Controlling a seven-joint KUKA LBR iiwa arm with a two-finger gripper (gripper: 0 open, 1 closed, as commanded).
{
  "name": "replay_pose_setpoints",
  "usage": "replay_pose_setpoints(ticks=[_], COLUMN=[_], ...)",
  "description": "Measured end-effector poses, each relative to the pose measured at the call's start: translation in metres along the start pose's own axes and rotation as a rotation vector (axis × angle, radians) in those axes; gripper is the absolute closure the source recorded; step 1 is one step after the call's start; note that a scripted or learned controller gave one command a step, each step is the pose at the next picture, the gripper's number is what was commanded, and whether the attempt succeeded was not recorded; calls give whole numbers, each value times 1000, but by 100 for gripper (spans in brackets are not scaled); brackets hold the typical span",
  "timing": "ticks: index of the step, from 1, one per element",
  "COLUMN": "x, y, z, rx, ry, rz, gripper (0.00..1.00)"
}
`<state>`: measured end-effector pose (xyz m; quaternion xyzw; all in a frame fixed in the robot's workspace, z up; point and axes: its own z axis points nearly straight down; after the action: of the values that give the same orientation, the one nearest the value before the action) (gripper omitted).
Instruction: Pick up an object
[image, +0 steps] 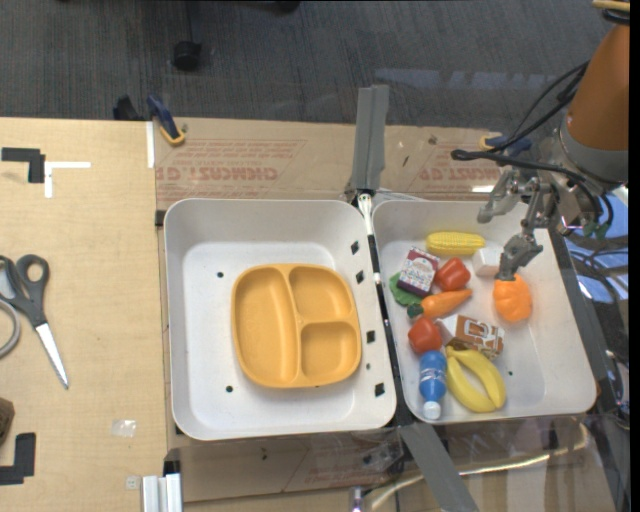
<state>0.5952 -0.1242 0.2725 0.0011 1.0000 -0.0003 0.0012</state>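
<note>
The right bin (560, 385) holds several toy foods: a corn cob (455, 242), a purple packet (418, 270), a red pepper (452, 273), a carrot (445, 300), a red tomato (425, 333), a brown box (478, 335), a banana (473, 380), a blue bottle (431, 380) and an orange fruit (512, 300). My gripper (507, 232) hangs over the bin's far right part, open, with nothing between its fingers. Its lower fingertip (510, 262) is just above the orange fruit.
The left bin (190, 300) holds a yellow divided plate (297, 325). Scissors (35, 310) lie on the bench at far left. A grey bar (370, 140) stands behind the seam between the bins. Cables trail from the arm on the right.
</note>
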Motion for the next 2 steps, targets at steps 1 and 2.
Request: replay_pose_setpoints(ticks=[1, 2], x=[15, 32], y=[-40, 17], z=[158, 170], rx=[1, 1], ry=[-6, -18], rz=[109, 194], gripper=[0, 0])
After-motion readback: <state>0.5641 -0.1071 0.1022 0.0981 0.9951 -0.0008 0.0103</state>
